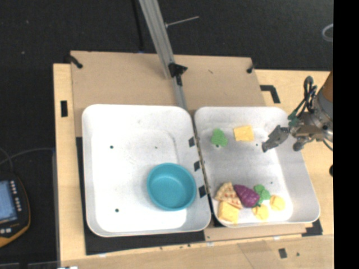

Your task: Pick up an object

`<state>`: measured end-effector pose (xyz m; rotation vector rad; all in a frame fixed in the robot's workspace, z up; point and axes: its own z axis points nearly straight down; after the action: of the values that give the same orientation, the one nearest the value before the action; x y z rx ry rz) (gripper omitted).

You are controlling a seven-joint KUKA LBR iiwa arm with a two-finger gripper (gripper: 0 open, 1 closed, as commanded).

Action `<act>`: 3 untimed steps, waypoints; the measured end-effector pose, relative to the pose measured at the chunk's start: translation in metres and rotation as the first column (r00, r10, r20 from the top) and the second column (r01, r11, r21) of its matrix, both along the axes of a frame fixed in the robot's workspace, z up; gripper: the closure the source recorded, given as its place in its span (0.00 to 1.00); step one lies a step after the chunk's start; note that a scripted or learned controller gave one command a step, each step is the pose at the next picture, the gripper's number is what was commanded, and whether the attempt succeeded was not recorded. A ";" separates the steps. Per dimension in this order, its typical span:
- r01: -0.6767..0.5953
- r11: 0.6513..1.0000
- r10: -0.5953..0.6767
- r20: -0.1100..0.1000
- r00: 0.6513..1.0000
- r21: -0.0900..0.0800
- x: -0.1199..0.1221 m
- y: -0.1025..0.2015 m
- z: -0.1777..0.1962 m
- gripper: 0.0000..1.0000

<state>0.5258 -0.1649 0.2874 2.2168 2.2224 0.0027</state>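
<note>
The gripper (273, 140) hangs at three o'clock over the right bin (291, 175); whether it is wide or narrow I cannot tell, and nothing shows in it. A yellow block (243, 133) and a green piece (219, 138) lie at nine o'clock from it. More toy food (247, 199) clusters at six o'clock. A teal bowl (170, 186) sits in the left bin (112, 133) on the desk (67, 167).

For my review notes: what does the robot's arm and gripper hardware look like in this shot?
At the view's right edge, over the right white bin, is a grey metal wrist with an orange band above. Dark and green cables loop beside it. The two-finger gripper is dark grey, angular and unmarked.
</note>
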 end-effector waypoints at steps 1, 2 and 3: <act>0.002 1.000 -0.002 0.000 1.000 0.000 0.000 0.000 0.000 0.00; 0.005 1.000 -0.005 -0.004 1.000 -0.001 -0.001 0.007 -0.046 0.00; 0.003 1.000 -0.003 -0.003 1.000 0.000 -0.002 0.007 -0.106 0.00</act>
<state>0.5234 -0.1577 0.1815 2.2220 2.2207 -0.0010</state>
